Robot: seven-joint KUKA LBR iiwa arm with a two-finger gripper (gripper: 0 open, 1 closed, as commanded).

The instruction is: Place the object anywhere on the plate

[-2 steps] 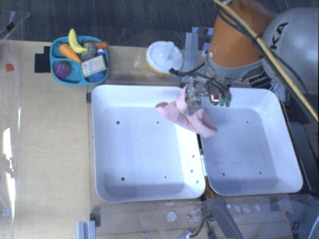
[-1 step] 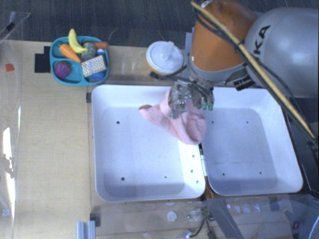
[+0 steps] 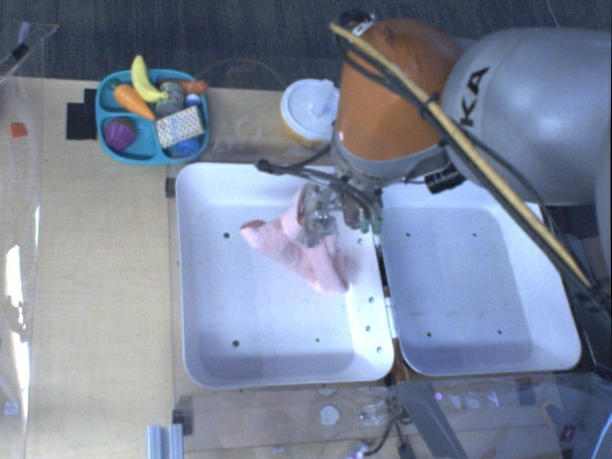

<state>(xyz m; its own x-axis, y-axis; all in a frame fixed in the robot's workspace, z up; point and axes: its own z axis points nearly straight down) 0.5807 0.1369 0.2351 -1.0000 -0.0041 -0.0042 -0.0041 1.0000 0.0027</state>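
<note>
The wooden counter [image 3: 86, 285] carries two shallow white bins side by side, the left bin [image 3: 220, 342] and the right bin [image 3: 497, 342], their inner rims nearly touching. The grey arm [image 3: 535, 103] with its orange band [image 3: 397, 84] reaches in from the right and hangs over the top edge where the two bins meet. A pink cloth [image 3: 311, 256] lies crumpled in the upper right part of the left bin, one end spread toward the bin's middle. The claw [image 3: 320, 220] points down at the cloth's upper edge, seemingly in contact with it; how wide it stands cannot be told, as the metal parts blur together there. Beyond the left bin's far corner sits a blue sectioned plate [image 3: 105, 146] holding toy foods, among them a yellow banana [image 3: 143, 79] and an orange carrot [image 3: 132, 101]. A white lidded cup [image 3: 308, 106] stands just behind the left bin, beside the arm
</note>
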